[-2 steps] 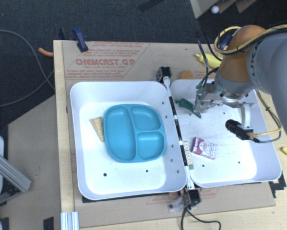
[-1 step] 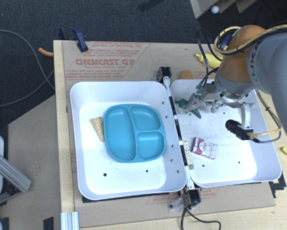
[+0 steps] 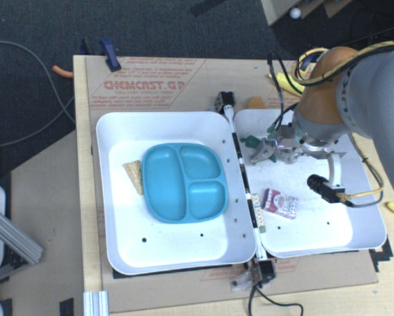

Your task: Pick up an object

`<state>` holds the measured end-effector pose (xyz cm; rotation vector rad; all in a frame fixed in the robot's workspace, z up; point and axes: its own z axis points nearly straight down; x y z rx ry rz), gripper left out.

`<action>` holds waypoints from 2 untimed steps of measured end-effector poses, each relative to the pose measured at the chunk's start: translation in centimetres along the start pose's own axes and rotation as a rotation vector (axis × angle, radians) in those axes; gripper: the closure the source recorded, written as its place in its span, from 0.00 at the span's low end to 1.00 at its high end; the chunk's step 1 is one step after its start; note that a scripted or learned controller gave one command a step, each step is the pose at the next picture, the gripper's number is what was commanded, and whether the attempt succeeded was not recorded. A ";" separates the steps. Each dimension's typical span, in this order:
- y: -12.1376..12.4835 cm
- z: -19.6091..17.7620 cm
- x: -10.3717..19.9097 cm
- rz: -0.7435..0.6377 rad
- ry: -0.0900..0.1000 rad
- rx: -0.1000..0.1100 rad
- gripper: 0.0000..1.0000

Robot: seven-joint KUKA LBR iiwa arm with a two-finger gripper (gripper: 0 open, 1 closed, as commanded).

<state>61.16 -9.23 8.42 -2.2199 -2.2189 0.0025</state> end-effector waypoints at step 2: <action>5.4 -1.3 -0.2 -0.002 -0.003 -0.006 1.00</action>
